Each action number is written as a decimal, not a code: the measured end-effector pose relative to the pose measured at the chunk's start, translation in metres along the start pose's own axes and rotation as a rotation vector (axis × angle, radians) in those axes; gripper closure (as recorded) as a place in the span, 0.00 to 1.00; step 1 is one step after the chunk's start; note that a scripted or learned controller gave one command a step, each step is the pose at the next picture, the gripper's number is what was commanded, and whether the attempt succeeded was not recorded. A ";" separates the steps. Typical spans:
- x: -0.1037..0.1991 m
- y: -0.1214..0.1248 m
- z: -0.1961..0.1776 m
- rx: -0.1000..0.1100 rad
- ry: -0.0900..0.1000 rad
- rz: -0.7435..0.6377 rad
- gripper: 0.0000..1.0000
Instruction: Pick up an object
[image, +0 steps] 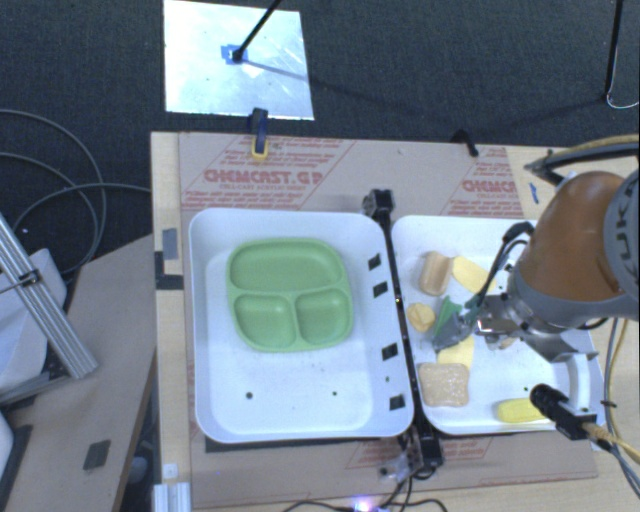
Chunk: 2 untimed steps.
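Note:
The right white bin (500, 232) holds several toy foods: a tan bread roll (433, 272), a yellow piece (470, 272), a small yellow lump (421, 317), a green piece (457, 306), a pale yellow wedge (458, 353), a toast slice (443, 384) and a yellow oblong (520, 410). My gripper (449, 328) is low in this bin's left half. It sits between the green piece and the pale yellow wedge, close to or touching both. The orange-banded wrist (585, 240) hides the bin's right part.
The left white bin (225, 400) holds a green divided plate (290, 295). A black clamped divider (395, 320) runs between the two bins. Cables and a metal frame (40, 300) lie left of the bench.

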<state>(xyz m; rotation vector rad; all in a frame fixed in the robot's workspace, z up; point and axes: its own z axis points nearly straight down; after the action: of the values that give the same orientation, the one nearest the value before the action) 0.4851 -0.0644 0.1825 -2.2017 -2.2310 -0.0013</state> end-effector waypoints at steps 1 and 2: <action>0.059 0.004 -0.082 -0.016 -0.003 0.001 0.00; 0.077 0.003 -0.046 -0.003 -0.005 0.007 0.00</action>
<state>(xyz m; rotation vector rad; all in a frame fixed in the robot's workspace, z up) 0.4873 0.0125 0.2293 -2.2126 -2.2274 0.0007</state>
